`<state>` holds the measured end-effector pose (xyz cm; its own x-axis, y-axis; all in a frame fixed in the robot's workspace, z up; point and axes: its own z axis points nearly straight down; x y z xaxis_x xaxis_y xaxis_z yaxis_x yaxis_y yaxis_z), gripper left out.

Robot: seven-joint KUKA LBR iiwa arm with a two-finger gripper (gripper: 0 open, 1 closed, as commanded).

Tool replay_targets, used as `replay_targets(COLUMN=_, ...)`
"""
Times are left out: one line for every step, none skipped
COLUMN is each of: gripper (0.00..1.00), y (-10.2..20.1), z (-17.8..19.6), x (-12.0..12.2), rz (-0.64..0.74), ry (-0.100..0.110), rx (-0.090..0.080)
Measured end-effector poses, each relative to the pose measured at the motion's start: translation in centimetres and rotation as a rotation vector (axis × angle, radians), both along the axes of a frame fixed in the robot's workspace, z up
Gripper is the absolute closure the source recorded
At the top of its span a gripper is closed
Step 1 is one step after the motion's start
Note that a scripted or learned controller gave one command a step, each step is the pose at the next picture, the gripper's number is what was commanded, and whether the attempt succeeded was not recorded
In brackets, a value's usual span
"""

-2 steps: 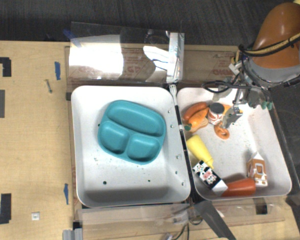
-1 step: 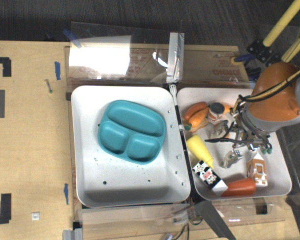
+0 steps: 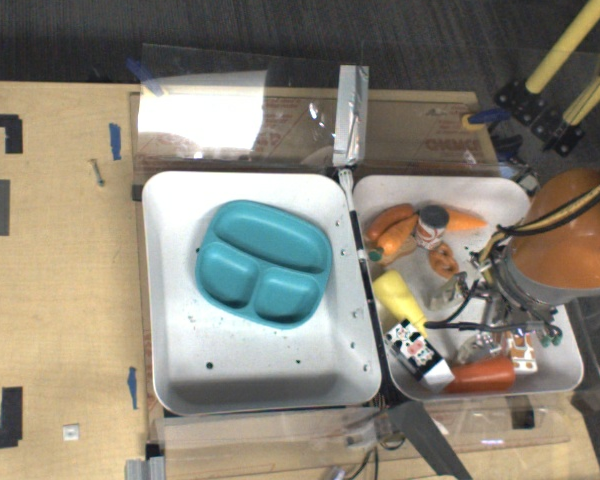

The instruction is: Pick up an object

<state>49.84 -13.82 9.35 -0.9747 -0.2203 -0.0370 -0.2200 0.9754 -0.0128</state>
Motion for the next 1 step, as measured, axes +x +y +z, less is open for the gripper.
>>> replay_targets(gripper=0.0, y=0.07, z=2.86, x=9.82, rz=0.245, ry=0.027, rx=-0.001)
